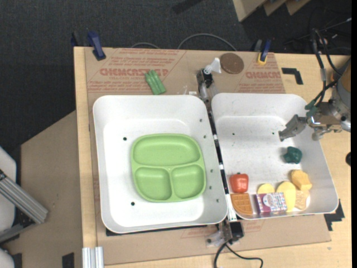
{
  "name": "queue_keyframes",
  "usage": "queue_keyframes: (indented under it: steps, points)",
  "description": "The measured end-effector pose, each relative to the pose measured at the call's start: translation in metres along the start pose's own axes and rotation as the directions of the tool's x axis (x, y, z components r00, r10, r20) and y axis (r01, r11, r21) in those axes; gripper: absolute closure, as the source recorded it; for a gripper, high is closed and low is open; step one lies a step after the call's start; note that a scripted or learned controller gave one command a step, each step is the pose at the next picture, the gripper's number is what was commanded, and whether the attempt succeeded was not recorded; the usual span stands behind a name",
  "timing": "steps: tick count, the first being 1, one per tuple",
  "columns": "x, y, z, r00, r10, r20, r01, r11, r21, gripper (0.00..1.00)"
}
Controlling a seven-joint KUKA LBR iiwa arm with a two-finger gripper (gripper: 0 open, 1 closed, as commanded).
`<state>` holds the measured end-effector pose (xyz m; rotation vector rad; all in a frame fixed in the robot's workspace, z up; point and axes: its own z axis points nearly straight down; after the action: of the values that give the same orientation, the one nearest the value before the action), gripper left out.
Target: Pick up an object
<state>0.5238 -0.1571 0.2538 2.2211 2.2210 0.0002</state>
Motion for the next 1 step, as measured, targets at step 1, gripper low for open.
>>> queue_keyframes:
  steps: [1]
  points:
    - [-0.0588, 0.0053, 0.1736, 1.0, 0.002, -0.003, -0.002, 1.0, 0.007, 0.0]
